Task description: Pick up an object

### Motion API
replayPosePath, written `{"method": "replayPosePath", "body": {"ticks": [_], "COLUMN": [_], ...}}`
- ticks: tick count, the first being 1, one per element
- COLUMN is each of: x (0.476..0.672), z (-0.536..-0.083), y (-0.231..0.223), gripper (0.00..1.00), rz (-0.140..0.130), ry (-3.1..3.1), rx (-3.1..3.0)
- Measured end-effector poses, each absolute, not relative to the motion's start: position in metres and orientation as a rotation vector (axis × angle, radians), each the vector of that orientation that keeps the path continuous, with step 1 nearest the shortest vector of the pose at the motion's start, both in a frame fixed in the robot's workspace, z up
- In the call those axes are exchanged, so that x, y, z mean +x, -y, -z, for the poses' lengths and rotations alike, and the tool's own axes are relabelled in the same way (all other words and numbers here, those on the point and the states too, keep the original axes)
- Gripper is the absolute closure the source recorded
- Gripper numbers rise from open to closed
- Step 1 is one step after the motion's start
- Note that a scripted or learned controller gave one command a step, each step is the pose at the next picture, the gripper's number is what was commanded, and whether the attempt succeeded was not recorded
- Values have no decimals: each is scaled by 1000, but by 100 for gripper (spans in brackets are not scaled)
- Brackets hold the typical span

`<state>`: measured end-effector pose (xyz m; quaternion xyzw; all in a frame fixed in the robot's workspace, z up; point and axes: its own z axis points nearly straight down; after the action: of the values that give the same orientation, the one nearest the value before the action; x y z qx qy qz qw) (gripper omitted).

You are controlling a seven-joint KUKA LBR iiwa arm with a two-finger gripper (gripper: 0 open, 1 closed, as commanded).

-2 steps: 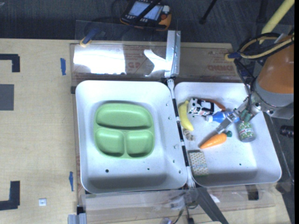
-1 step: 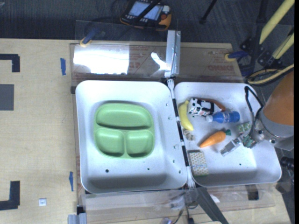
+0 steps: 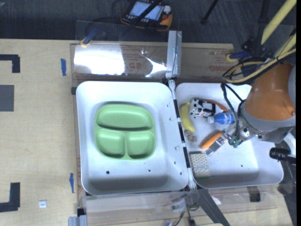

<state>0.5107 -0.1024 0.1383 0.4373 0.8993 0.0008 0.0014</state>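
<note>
The right bin point(image 3: 244, 171) holds several small objects. A yellow banana point(image 3: 186, 118) lies along its left wall, with a black-and-white toy point(image 3: 202, 108) beside it. A blue object point(image 3: 222, 118) sits near the bin's middle and an orange stick-shaped piece point(image 3: 210, 139) lies below it. A patterned square pad point(image 3: 199, 163) rests in the front left corner. My gripper point(image 3: 225, 141) reaches in from the right, low over the bin, its tip right next to the orange piece. The wrist hides part of the gripper.
The left bin point(image 3: 89, 173) carries a green divided tray point(image 3: 125, 129). A metal divider point(image 3: 178, 126) runs between the bins. The arm's orange band point(image 3: 270, 98) looms over the right bin's far right side, with cables point(image 3: 244, 65) behind. A clear wall point(image 3: 122, 60) stands at the back.
</note>
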Motion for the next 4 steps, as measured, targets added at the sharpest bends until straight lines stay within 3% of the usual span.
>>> {"method": "replayPosePath", "body": {"ticks": [1,2,3,4], "x": [480,515,564,587], "z": [-141,-104,-87,-87], "y": [142,131,96,91], "gripper": [0,0,0,0], "rz": [-1,-2,-2,1], "ry": [-2902,-3007,-3074,-3005], "rx": [1204,895,603,979]}}
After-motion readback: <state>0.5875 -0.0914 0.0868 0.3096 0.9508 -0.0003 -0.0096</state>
